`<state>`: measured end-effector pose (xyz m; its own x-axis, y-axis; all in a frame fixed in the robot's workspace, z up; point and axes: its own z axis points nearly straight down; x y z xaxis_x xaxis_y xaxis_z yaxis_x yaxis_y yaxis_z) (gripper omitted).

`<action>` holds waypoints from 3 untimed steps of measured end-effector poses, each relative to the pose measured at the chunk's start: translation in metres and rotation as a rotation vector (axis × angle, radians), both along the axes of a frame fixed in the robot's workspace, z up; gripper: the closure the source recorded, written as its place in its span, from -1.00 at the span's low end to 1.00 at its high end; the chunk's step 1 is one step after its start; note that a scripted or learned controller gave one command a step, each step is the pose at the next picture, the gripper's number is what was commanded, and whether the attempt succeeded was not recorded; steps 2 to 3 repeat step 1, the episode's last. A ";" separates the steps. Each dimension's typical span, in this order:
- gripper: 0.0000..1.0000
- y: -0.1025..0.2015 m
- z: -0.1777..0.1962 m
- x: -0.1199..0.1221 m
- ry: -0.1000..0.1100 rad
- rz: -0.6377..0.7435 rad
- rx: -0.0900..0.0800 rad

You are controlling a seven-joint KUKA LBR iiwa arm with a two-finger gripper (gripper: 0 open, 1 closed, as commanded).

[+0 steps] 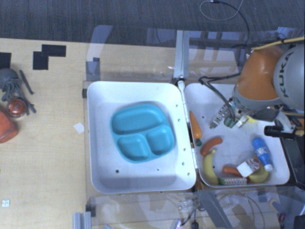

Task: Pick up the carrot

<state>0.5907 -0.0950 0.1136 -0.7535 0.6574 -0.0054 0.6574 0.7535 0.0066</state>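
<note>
The carrot is orange with a green end and lies along the left wall of the right bin, pointing up and down the view. My gripper hangs over the middle of that bin, to the right of the carrot and apart from it. Its fingers point down and to the left, and nothing shows between them.
Near the carrot lie a red sausage and a yellow banana. A blue bottle, a small white box and another banana lie at the bin's lower right. The left bin holds a blue divided tray.
</note>
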 end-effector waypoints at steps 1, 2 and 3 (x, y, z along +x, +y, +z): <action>1.00 -0.069 0.117 0.009 0.002 -0.129 -0.002; 1.00 -0.069 0.117 0.009 0.002 -0.129 -0.002; 1.00 -0.069 0.117 0.009 0.002 -0.129 -0.002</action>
